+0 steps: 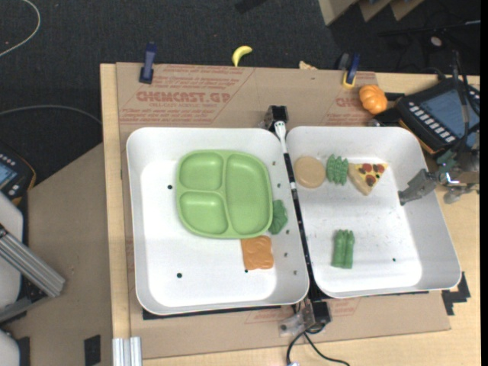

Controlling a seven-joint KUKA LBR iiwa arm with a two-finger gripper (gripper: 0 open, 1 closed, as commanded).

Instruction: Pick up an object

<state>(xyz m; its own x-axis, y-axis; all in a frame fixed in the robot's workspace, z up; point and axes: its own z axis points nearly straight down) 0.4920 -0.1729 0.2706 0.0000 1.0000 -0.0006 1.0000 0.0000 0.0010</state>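
Light is even and fairly bright over the bench; you get soft, diffuse illumination from above, no hard beams. The two white bins [152, 227] run near overexposed, their floors washed pale with little texture. Shadows are faint: a thin grey edge along the green divided plate [225, 193], a soft one under the bin rims. The dark carpet [91, 29] at top goes murky, detail lost. Sharpness is modest overall (print on the cardboard sheet [191, 94] reads, but softly). The gripper [415, 187] at right looks smeared and indistinct. No strong glare spots; slight noise in dark areas.
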